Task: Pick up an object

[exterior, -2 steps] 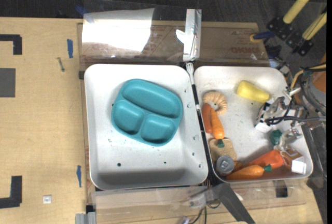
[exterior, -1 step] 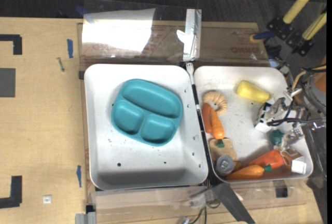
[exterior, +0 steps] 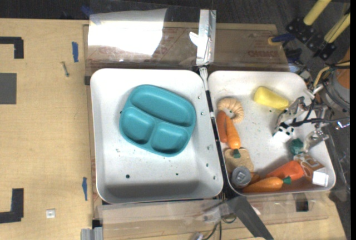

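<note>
Desk (exterior: 39, 139) was flat, tan board. Left bin (exterior: 111, 172) held smooth teal plate (exterior: 158, 119) with three dips. Right bin (exterior: 261, 133) held crowded toys: orange carrots (exterior: 229, 132), soft-looking yellow lemon (exterior: 271, 98), ridged shrimp (exterior: 231, 106), round grey can (exterior: 241, 176). End effector (exterior: 289, 122) sat near lemon, over right bin; grip state could not be told. Risk: toys packed close, so end effector might bump neighbours or slip off smooth, round shapes.

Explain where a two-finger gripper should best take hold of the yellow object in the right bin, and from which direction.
Probably across the narrow middle of the yellow object, coming straight down from above. It lies flat and elongated on the right bin floor, with open floor on all sides, so the fingers can straddle its short width.
</note>
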You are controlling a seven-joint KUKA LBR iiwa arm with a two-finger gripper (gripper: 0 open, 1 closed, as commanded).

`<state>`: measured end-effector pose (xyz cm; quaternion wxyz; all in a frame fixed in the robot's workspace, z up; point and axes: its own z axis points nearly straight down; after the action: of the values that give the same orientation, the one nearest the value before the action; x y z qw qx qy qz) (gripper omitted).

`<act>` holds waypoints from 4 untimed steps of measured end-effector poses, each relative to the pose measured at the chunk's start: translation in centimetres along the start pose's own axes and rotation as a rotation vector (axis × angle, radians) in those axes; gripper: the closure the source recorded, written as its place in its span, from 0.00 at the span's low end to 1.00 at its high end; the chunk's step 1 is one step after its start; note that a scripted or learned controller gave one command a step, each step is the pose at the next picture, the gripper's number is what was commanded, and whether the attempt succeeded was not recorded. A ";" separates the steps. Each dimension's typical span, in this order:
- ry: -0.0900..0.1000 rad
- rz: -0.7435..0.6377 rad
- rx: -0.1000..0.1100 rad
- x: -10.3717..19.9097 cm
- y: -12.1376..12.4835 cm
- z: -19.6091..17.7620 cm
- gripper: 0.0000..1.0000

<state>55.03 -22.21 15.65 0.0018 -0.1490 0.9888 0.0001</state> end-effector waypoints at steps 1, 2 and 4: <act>-0.025 -0.012 0.016 3.1 0.8 4.0 0.00; -0.001 -0.122 0.000 0.8 0.2 2.5 0.00; -0.004 -0.218 0.002 -1.8 0.8 7.0 0.00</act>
<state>56.53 -20.86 8.70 0.0040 -0.2559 0.9667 -0.0010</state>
